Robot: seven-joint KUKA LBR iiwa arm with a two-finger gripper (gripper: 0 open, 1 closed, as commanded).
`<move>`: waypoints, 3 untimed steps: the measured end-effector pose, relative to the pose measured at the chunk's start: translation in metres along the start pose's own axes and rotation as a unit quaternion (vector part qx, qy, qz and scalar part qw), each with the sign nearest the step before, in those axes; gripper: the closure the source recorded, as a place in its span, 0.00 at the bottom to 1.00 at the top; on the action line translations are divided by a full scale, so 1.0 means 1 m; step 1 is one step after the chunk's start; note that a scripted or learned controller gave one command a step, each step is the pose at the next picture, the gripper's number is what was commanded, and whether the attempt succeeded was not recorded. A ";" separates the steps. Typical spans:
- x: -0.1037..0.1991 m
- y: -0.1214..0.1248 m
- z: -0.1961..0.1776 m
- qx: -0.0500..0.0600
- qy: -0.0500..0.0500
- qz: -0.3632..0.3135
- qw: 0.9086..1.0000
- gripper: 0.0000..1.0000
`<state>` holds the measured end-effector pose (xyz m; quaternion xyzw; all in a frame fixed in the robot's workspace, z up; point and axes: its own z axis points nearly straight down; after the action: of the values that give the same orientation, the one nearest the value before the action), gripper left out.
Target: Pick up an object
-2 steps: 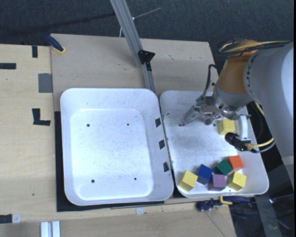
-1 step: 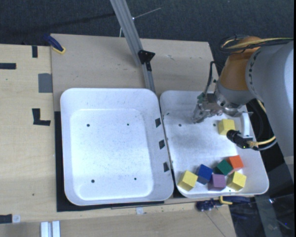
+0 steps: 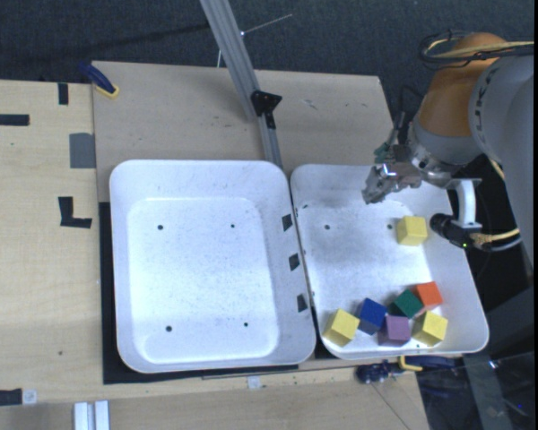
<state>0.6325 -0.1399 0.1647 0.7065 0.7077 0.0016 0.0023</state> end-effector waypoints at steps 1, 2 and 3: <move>0.004 0.008 -0.046 0.000 0.000 0.000 1.000 1.00; -0.004 0.011 -0.105 0.000 0.000 0.000 1.000 1.00; 0.038 -0.003 -0.104 0.003 0.001 -0.001 1.000 1.00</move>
<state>0.6289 -0.1016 0.2681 0.7056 0.7086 -0.0004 -0.0007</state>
